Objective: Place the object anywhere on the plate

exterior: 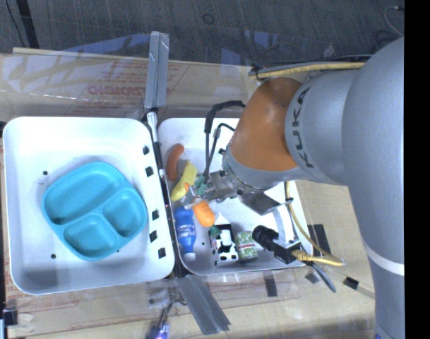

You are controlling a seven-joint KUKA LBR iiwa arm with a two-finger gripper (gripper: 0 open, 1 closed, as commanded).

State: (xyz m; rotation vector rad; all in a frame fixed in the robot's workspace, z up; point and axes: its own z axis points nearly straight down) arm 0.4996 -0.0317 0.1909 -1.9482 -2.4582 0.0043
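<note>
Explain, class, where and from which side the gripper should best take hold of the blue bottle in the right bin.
Probably across the blue bottle's body midway, from above. It lies flat, lengthwise beside the right bin's left wall, so its narrow width suits two fingers; the orange object crowds its upper end.

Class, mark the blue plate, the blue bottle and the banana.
blue plate (94, 210): camera view, centre ridge between compartments.
blue bottle (186, 230): camera view, middle of its body.
banana (184, 180): camera view, middle of the yellow fruit.

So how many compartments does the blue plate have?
3. The plate lies in the left bin: one long compartment along its upper-left side, and two smaller ones, lower and right.
</note>
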